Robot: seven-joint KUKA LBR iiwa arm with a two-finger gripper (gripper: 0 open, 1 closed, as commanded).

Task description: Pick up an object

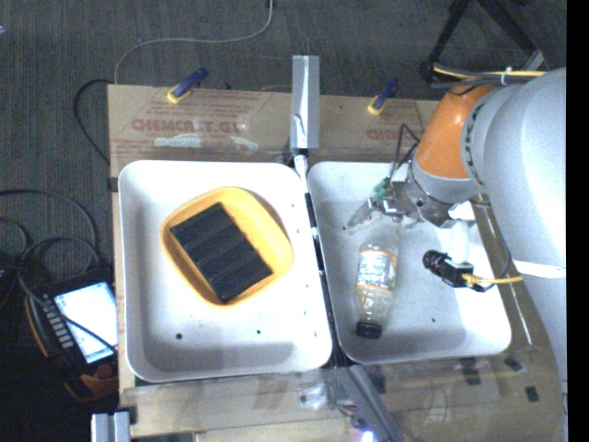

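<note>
Hand (375, 205) hung over far half of rt-side white bin (479, 343), at end of grey arm (538, 182), w/ orange band (444, 145) just behind hand, up and to view-right of it. Couldn't tell how far open hand was, as it was too small and cluttered from that angle. Nothing showed as held in it.

Just below hand in view, toward bin's near rim, lay a clear plastic bottle (375, 279) on its side on bin floor. It was near hand but looked apart from it, no contact visible. Its base end pointed toward hand and its dark cap end pointed away, toward near rim. Label wrapped its middle, print unreadable.

Well off to view-left of hand, past the divide btwn bins, sat second white bin (147, 339). It held a yellow bowl (269, 215), approx centred, w/ a black ridged slab (221, 251) lying inside.

Beyond hand, higher in view, brown cardboard (202, 122) covered the surface behind both bins, its printed lettering faint. A blue-and-yellow clamp (384, 92) sat almost straight above hand in view. A second clamp (187, 84) sat far up and to view-left. A metal post (305, 109) stood at the gap btwn bins, up and view-left of hand.
</note>
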